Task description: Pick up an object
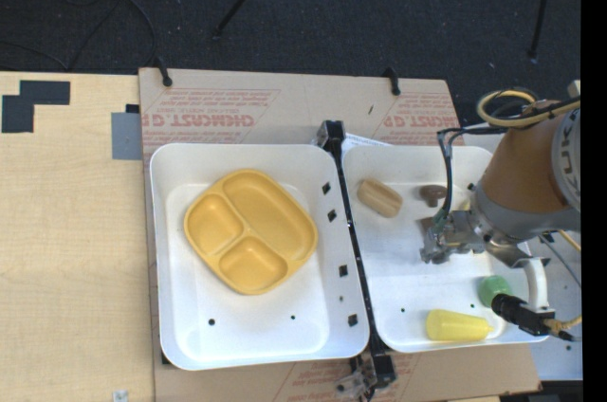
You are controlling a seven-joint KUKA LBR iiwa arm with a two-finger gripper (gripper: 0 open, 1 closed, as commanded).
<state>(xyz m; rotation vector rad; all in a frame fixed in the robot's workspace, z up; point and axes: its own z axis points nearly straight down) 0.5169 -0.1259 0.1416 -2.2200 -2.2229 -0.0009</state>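
Observation:
My gripper [435, 250] hangs low over the middle of the right bin [398, 282], its grey body pointing down at the bin floor. A tan cylinder-shaped block [379, 198] lies to its upper left, apart from it. A small brown object [433, 195] sits just beyond the gripper, near the bin's far side. A green object [493, 290] rests to the lower right, partly behind the wrist. A yellow cone-like object [458, 325] lies by the bin's near wall. Nothing shows between the fingers.
The left bin [180, 296] holds a yellow divided plate [250, 230]. A black divider [346, 239] runs between the two bins. The arm's orange band [526, 168] covers the right bin's right side. Cardboard lies under both bins.

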